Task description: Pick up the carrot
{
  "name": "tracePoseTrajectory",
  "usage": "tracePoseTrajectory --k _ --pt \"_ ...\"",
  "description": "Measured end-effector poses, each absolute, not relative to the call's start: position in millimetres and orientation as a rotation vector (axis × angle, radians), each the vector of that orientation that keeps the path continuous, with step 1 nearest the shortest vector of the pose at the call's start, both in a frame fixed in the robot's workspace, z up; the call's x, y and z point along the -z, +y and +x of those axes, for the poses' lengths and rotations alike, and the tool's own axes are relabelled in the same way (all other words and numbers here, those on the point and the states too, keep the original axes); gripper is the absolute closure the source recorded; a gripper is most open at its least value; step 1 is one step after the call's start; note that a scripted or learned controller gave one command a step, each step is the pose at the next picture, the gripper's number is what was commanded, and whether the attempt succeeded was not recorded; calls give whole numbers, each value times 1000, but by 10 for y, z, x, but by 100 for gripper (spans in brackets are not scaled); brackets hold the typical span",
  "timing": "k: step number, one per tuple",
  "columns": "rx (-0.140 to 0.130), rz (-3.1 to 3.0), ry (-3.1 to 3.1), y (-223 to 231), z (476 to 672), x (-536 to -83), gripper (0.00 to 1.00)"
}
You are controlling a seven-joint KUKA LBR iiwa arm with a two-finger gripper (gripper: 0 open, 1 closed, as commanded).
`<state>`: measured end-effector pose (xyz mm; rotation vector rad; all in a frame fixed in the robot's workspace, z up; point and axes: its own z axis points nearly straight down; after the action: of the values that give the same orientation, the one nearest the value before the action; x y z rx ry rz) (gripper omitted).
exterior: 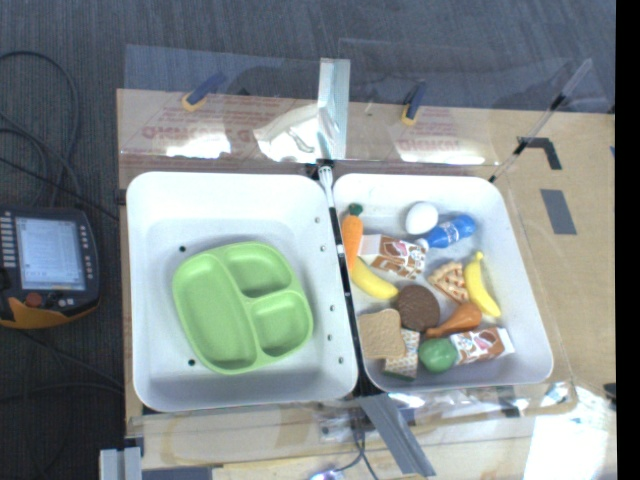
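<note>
Claw: cannot tell whether it is apart, together or clamped on anything.
Carrot (352, 238): lies in the right bin (525, 298), at about 10 o'clock of the bin floor, right against the wall shared with the other bin; its green top points to 12 o'clock and its tip to 6.
Nearest neighbours: a yellow banana (370, 281) touches the carrot's tip at 5 o'clock; a brown-and-white carton (402, 257) sits just beside the carrot at 3 o'clock.
Back of the bin: a white egg (421, 216) at 12 o'clock, with a blue bottle (453, 232) just beside it at 4 o'clock.
Middle: a round brown cookie (418, 306) (dark, near the centre) and a waffle-patterned wedge (450, 280) at its 1 o'clock.
Right side: a second banana (484, 288) at 3 o'clock of the bin, with an orange cone-shaped piece (460, 318) below it.
Front: a bread slice (380, 334) at 7 o'clock, a green ball (436, 355) at 6, a second carton (481, 344) at 5.
Left bin (145, 268): holds a green divided plate (242, 306).
Off the bench: a control pendant (45, 265) at 9 o'clock, on the floor.
</note>
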<state>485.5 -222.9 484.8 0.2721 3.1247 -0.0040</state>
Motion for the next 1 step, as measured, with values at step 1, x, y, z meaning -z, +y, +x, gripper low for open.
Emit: tracePoseTrajectory --k 1 --pt "3 42 3137 -2230 4855 -4847 100"
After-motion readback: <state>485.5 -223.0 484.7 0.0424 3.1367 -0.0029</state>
